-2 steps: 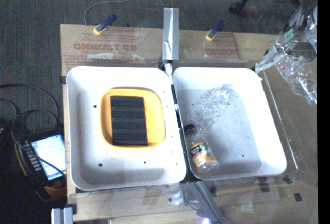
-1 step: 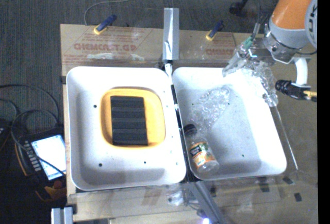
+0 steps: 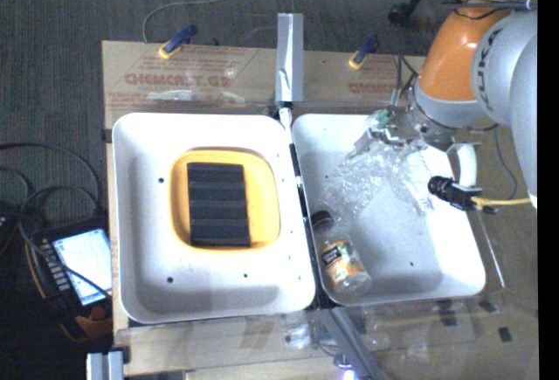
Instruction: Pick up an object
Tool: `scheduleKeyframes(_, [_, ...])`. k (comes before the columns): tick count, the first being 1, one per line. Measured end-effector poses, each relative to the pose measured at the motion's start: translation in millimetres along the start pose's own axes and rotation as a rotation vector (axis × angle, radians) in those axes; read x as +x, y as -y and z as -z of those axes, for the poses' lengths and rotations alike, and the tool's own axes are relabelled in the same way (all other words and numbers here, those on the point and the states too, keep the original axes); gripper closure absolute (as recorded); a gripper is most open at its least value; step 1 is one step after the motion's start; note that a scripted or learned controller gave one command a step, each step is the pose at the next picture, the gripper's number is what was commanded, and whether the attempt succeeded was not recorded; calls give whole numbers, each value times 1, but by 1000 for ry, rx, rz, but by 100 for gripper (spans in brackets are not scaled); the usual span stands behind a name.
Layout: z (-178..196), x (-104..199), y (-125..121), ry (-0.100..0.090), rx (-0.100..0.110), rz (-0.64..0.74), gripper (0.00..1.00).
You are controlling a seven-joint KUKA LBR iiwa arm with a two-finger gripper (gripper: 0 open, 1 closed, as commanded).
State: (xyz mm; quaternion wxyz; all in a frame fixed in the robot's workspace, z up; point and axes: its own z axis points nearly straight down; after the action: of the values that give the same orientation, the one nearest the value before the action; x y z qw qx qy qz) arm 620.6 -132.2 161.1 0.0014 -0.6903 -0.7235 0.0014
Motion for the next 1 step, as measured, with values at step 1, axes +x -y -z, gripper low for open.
scheduleKeyframes(1, [-67, -24, -2, 3, -20, 146, 0])
